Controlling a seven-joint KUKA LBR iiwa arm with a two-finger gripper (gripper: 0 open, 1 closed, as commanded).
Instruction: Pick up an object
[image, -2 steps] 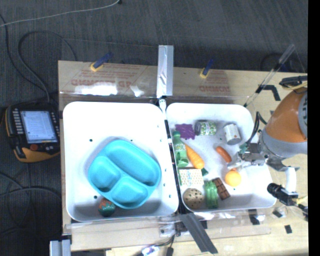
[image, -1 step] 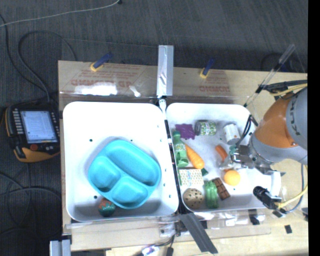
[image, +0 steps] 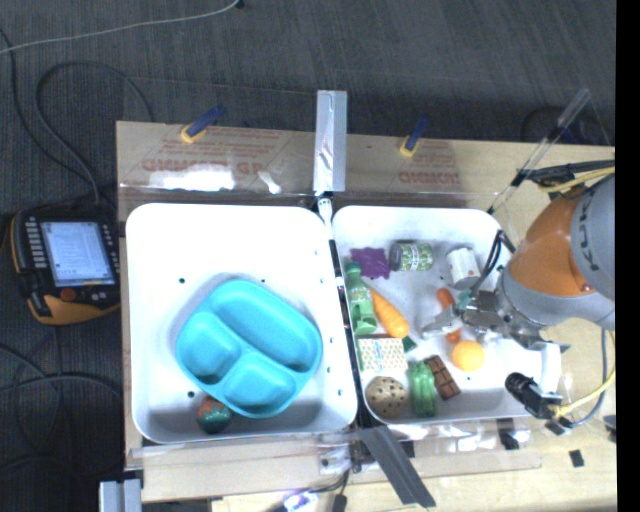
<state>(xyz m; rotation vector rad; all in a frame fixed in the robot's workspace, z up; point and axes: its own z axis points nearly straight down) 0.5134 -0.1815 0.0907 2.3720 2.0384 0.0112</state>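
Observation:
The right bin (image: 480, 222) holds several small things: a purple toy (image: 372, 262), a green can (image: 412, 256), a white cup (image: 461, 264), an orange carrot (image: 390, 314), a green bottle (image: 362, 306), an orange ball (image: 467, 355), a brown bar (image: 441, 376), a green piece (image: 421, 389), a tan round item (image: 387, 396) and a checkered packet (image: 380, 353). My gripper (image: 452, 314) hangs low over the middle right of this bin, just above the orange ball and beside a small orange piece (image: 446, 297). Nothing visibly sits in its grasp.
The left bin (image: 150, 300) bears a blue divided plate (image: 250, 345) and a red-and-green item (image: 212, 413) at its front edge. A divider wall (image: 340, 300) separates the bins. The arm's orange band (image: 550, 255) overhangs the right bin's right rim.

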